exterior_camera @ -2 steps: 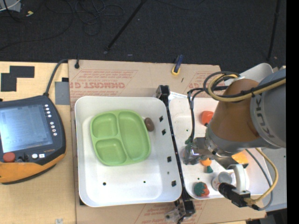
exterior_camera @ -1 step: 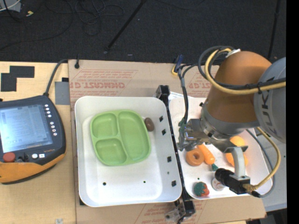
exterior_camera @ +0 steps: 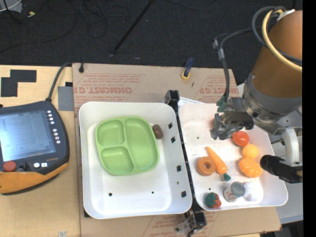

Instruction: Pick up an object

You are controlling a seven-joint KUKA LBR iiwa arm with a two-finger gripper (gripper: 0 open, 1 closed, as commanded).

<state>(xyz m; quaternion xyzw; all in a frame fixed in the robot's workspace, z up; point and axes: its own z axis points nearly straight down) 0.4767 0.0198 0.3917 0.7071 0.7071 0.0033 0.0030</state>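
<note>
Strawberry point(exterior_camera: 213, 200) low in frame; tomato point(exterior_camera: 241, 138) touching my fingers point(exterior_camera: 223, 131).
Arm reaches from upper right; finger state: cannot tell.

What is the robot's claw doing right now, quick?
Claw: low in the right bin, just left of the red tomato; whether it is open, closed or holding anything cannot be told.

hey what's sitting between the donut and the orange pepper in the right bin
In the camera view, the carrot lies slantwise between the donut and the orange pepper, close beside the donut.
</note>
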